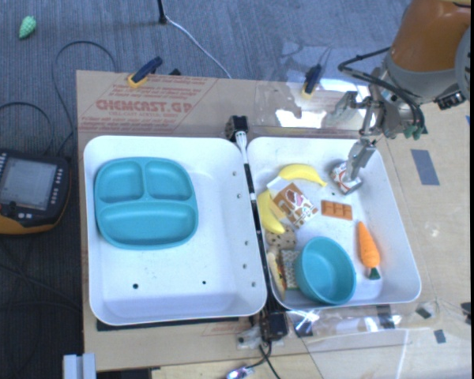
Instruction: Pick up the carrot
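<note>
carrot point(368, 249) lies lengthwise, green end toward bin's point(403, 235) near edge.

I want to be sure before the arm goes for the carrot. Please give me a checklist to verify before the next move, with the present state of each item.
1. Carrot in view, in the right bin, near its right wall: ok.
2. Carrot top free, nothing lying on it: ok.
3. Room around the carrot: the bowl is close on its left and the bin wall close on its right: not ok, tight.
4. Gripper above the carrot: not ok; it hangs over the back of the bin, near a banana.
5. Gripper free of any load: cannot tell.
6. Chocolate bar clear of the carrot: ok.
</note>
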